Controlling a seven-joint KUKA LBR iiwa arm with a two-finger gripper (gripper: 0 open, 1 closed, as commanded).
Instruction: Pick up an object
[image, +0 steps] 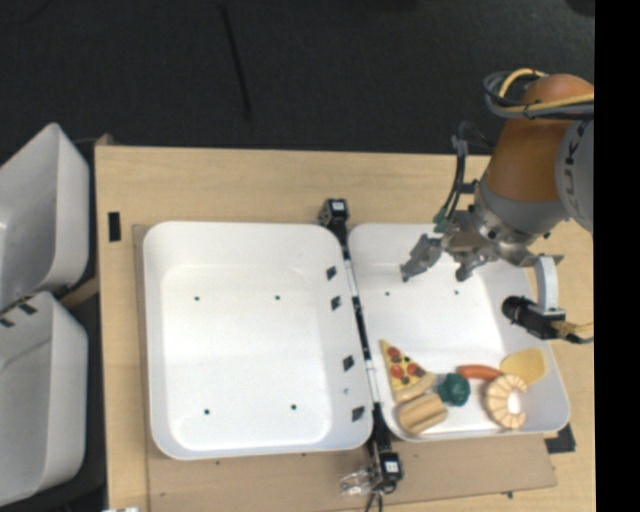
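Two-finger hand (443, 260) spread open above the right shallow white bin (400, 250), holding nothing.

Its two dark fingers (418, 260) stand apart over the bin's bare upper floor, touching none of the toys. These lie well apart from it along the bin's near edge: a pizza-slice toy (403, 367), a tan bread-like block (421, 413), a teal round piece (455, 390), an orange carrot-like stick (479, 372), a yellow flat wedge (525, 364) and a round pastry-like toy (506, 400). The left shallow white bin (240, 335) sits beside it on the wooden bench (250, 180).

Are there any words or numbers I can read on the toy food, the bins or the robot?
No words or numbers can be read.
Pizza slice: red dots, no letters.
Right bin and left bin: plain white, small black marks, no writing.
Gripper: nothing readable.
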